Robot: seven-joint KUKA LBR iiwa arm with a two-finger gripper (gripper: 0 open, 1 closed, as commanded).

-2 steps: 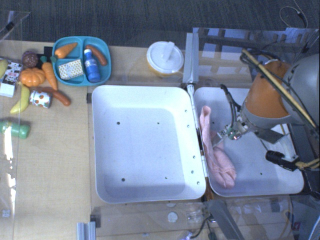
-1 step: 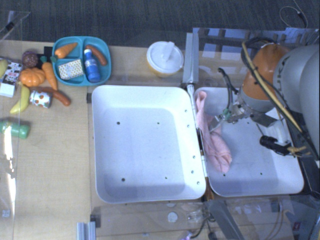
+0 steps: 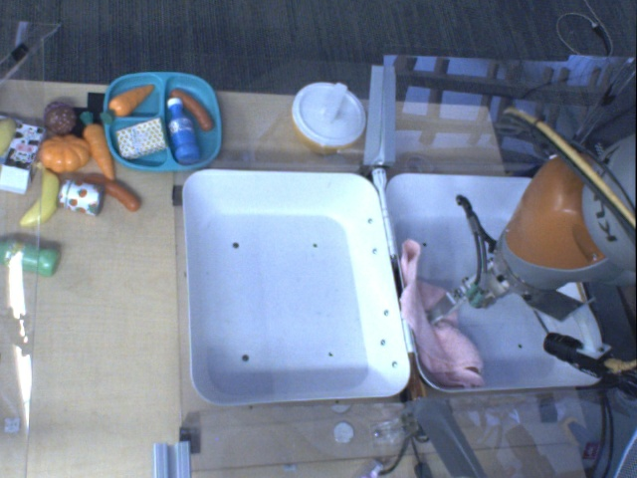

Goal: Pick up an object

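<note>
Wooden desk [image 3: 109,366] on dark carpet, carrying two shallow white bins side by side: left bin [image 3: 284,282] bare inside, right bin [image 3: 518,361] holding a pink cloth [image 3: 438,337]. The cloth is lying crumpled along the right bin's left wall, one thin end trailing up toward the divider, the fat bunched end sitting near the bin's front corner. Beyond the bins: a teal divided plate [image 3: 159,118] with toy food, loose toy vegetables at the desk's left end, a white lidded cup [image 3: 328,116] behind the bins.

The arm [image 3: 557,217] is reaching in from the right, and the claw [image 3: 460,305] is hovering low over the cloth's middle, tips at or very near the fabric. Fingers are looking slightly parted, but the view is too small to be sure, so I cannot tell the opening, and nothing is visibly pinched between them.

Step in hand, as I judge it: closing on the cloth. To do it well, the claw is needing to press straight down into the thick bunched fold, not the thin tail, so the fingers are gathering several layers before closing. Staying clear of the bin wall matters, since the cloth is hugging it and a finger could be catching the rim. Lifting slowly and vertically should be showing whether fabric is really coming up; soft cloth slips out easily.
</note>
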